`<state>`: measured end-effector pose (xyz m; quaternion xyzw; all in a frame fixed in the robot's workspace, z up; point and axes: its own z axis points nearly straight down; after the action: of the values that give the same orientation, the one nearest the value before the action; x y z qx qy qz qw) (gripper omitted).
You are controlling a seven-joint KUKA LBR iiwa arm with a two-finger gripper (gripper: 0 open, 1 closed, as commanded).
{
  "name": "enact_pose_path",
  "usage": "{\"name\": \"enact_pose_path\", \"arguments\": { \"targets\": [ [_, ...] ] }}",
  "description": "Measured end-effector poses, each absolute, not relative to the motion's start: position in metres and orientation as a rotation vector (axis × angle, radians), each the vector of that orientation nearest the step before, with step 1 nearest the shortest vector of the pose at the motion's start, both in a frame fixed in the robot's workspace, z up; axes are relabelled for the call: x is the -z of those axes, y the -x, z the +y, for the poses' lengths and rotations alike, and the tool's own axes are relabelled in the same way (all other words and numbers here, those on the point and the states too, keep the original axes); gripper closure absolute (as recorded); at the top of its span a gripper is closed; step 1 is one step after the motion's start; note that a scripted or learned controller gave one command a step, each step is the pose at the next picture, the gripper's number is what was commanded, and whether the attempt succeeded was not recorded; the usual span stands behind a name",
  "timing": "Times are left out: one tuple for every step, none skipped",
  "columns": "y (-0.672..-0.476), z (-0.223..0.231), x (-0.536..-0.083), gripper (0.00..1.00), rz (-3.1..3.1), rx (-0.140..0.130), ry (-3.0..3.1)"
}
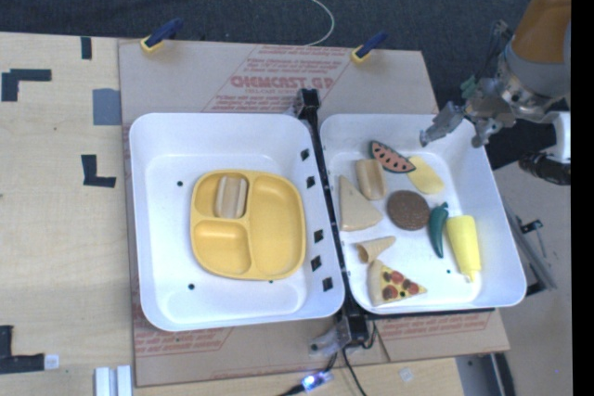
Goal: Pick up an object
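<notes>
A: Hanging over the far right corner of the right bin (pixel 506 227), the tool (pixel 457 127) sits above the rim, with the grey arm (pixel 543 32) and its orange band reaching in from the right.

B: Is it clenched or released?

A: I cannot tell; its tips are small and blurred against the white wall, and nothing shows between them.

B: Where are the things it could pick?

A: All lie in the right bin. A watermelon slice (pixel 392 158) lies nearest the tool, with a pale yellow piece (pixel 426 174) just beside it. Below those sits a brown round cookie (pixel 406 210), touching a green pepper (pixel 437 228), and a yellow corn cob (pixel 463 243) lies just right of the pepper.

B: And the left side of that bin?

A: 2 pale tan pieces: a bread-like chunk (pixel 369 179) and a wedge (pixel 358 209) under it. Nearer the front, a small tan cone shape (pixel 377 248) and a pizza slice (pixel 395 281).

B: The other bin?

A: The left bin (pixel 158 199) holds a yellow divided plate (pixel 269 232) with a tan bread piece (pixel 230 196) in its upper left compartment. Both bins rest on cardboard (pixel 269 79) on the surface.
</notes>
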<state>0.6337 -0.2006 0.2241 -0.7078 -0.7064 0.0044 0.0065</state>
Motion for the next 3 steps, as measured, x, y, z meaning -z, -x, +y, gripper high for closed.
{"name": "enact_pose_path", "arguments": {
  "targets": [
    [-0.636, -0.2, -0.234, 0.0, -2.222, -0.001, 2.219],
    [-0.633, -0.205, -0.188, 0.0, -2.221, -0.007, 2.217],
    [-0.635, -0.194, -0.134, 0.0, -2.221, -0.005, 2.218]
  ]
}}
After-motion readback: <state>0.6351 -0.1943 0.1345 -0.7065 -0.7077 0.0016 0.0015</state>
